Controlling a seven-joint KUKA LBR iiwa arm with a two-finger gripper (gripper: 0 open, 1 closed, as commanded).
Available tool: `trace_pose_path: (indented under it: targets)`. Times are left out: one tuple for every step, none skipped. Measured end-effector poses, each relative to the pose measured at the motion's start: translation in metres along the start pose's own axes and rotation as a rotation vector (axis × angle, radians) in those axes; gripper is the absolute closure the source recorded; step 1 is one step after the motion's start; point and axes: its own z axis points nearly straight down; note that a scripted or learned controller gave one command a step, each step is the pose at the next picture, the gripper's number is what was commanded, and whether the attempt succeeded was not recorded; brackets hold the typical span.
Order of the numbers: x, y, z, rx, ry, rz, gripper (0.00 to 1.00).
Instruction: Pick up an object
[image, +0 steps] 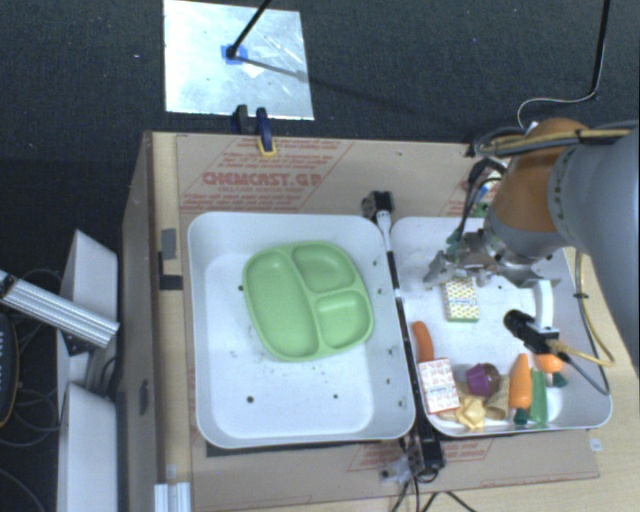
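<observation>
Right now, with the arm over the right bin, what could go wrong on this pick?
1. The gripper sits just above the small yellow patterned box, which looks to lie flat, so the fingers may slide off it.
2. The toys crowd the right bin's near edge: carrot, purple piece, pink card. A grab there may nudge neighbours.
3. The green divided plate is broad and probably hard to pinch.

Glossy green plastic tray (305, 300) in a smooth white bin (230, 400); bench (270, 180) looks like matt cardboard.
</observation>
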Motion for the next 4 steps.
trace_pose_path:
  targets:
    - [-0.045, 0.032, 0.028, 0.022, 0.007, 0.007, 0.0]
    - [-0.008, 0.058, 0.028, 0.02, 0.008, 0.004, 0.0]
    - [-0.009, 0.059, 0.017, 0.016, 0.005, 0.001, 1.0]
    - [-0.009, 0.059, 0.017, 0.017, 0.005, -0.001, 0.0]
